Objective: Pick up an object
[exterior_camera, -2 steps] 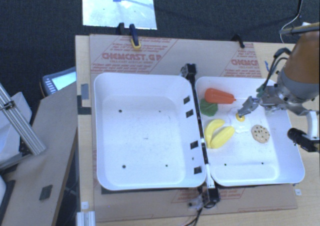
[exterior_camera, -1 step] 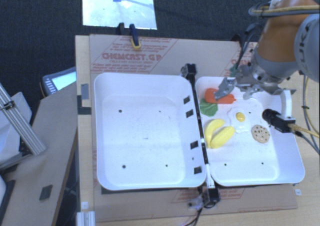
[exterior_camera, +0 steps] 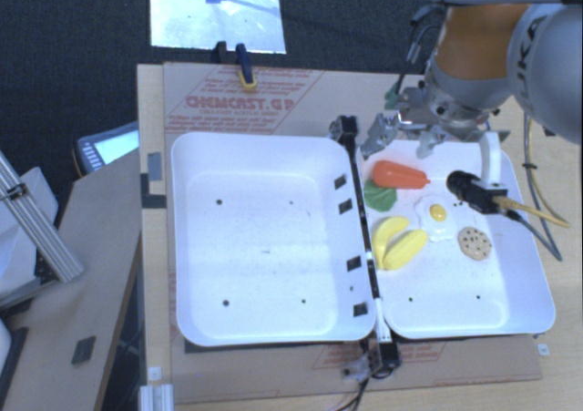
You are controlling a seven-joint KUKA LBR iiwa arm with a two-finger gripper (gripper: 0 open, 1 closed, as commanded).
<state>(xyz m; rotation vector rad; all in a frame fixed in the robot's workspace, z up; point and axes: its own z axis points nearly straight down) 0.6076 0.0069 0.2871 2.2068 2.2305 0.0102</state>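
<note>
Jaws spread apart with nothing between them, and the gripper (exterior_camera: 402, 147) hangs over the far end of the right bin (exterior_camera: 510, 309). From the front now: the near half of that bin's floor is bare white, with plenty of room along the front rim. Next back, one cookie (exterior_camera: 474, 242) sits towards the right wall, and one banana (exterior_camera: 399, 243) lies close to the left wall. Behind them is one fried egg (exterior_camera: 435, 213), mid-floor, just apart from both. Then a green lump (exterior_camera: 381, 197) by the left wall, and touching it one carrot (exterior_camera: 401, 175), lying crosswise just under the fingers, near the far rim. Left bin (exterior_camera: 264, 218), the other of the two: open floor from rim to rim.
</note>
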